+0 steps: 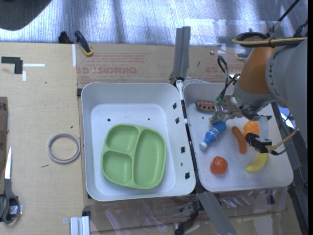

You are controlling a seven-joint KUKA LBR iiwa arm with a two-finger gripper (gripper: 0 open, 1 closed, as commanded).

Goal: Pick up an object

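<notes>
Down in the right white bin (pixel 244 180), the two-finger gripper (pixel 221 112) hovers just above the blue-and-white plastic bottle (pixel 213 133); whether its pincer is wide or narrow cannot be told.

Green divided plate (pixel 133 156), blue-and-white bottle (pixel 213 133), red tomato (pixel 218 165), yellow banana (pixel 257 163), orange carrot (pixel 239 139), white bins (pixel 93 131)

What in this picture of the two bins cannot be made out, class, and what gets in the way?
- End effector, camera view: finger state is unclear, masked by the wrist and cables.
- Orange object, camera view: partly covered by the arm, so its identity is uncertain.
- Scissors, camera view: cut off by the left edge.
- Watermelon slice, camera view: its right end is hidden behind the end effector.
</notes>
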